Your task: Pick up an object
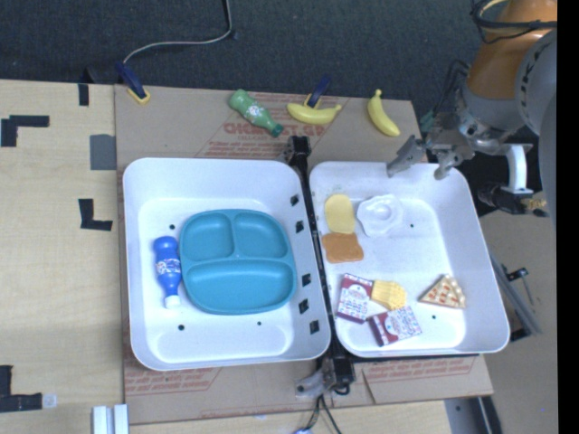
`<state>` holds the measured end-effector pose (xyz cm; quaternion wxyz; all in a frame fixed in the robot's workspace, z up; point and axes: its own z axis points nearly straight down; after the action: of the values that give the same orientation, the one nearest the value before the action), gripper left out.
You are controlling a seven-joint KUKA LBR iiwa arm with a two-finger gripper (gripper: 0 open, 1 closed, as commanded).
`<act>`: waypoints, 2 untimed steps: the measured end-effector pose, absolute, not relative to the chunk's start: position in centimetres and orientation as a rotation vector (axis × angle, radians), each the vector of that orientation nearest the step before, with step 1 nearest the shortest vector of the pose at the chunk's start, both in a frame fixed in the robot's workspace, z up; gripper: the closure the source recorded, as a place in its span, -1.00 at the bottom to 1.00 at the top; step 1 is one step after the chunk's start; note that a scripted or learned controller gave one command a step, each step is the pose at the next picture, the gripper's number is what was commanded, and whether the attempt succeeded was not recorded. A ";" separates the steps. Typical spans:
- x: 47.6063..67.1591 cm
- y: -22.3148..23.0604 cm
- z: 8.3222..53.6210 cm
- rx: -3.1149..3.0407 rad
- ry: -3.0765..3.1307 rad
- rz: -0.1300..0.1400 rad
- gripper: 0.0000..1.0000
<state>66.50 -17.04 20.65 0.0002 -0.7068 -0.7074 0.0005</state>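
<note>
While we have yet to choose a target, the risks run from left to right. In the left bin (145, 188) the blue bottle (166, 269) lies against the blue divided plate (238, 260), so a finger could catch the plate's rim. In the right bin (479, 242) most things lie flat: the yellow slice (339, 213) overlaps the brown toast (343, 247), and the small cartons (355, 297) crowd the cheese piece (390, 293), so we could nudge a neighbour or slide off a thin edge. The pizza slice (443, 292) lies apart and looks easier. Our hand (422, 159) hangs open and empty over that bin's back rim, above the white cup (379, 213); descending here, we judge, could strike the wall.
</note>
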 end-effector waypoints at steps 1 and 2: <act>63.5 -11.0 8.8 -2.223 -2.228 -0.006 -1.00; 66.8 -10.0 8.7 -2.221 -2.224 0.000 -1.00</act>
<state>66.84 -10.00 8.66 -0.0009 -0.7066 -0.7076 -0.0001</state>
